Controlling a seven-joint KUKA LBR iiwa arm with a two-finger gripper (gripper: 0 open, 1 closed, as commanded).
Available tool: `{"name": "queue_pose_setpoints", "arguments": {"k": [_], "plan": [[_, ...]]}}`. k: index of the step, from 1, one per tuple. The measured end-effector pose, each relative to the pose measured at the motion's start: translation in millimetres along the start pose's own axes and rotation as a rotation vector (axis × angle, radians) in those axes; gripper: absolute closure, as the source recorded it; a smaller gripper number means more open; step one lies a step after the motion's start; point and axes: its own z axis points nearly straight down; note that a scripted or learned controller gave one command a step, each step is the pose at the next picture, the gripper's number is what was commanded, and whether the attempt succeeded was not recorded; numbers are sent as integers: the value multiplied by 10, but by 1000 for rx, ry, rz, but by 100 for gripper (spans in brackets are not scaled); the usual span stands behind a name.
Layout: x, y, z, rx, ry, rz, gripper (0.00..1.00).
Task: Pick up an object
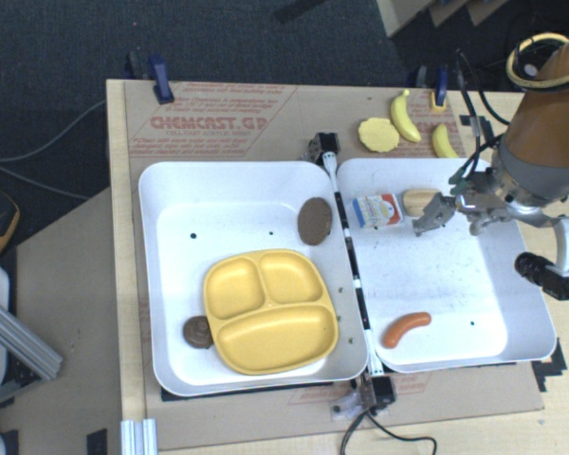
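Observation:
My gripper [455, 220] hangs over the upper part of the right bin [512, 349], open, with nothing between its fingers. Its left finger [432, 216] sits just right of a tan bread roll [417, 199]. A small white carton with blue and red print [375, 210] lies left of the roll, near the bin's left wall. An orange-red sausage [405, 328] rests near the front of the same bin. In the left bin [161, 207] are a yellow divided tray [266, 309], a brown round patty [314, 221] and a small brown lump [198, 331].
Two toy bananas [406, 117] [443, 140] and a yellow slice [378, 135] lie on the board behind the right bin. A black part of the arm [546, 275] overhangs the bin's right rim. Blue clamps [158, 81] hold the board's back edge.

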Motion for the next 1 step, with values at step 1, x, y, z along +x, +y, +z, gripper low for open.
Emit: {"name": "queue_pose_setpoints", "arguments": {"k": [1], "plan": [[269, 703, 1308, -4, 4, -3, 0]]}}
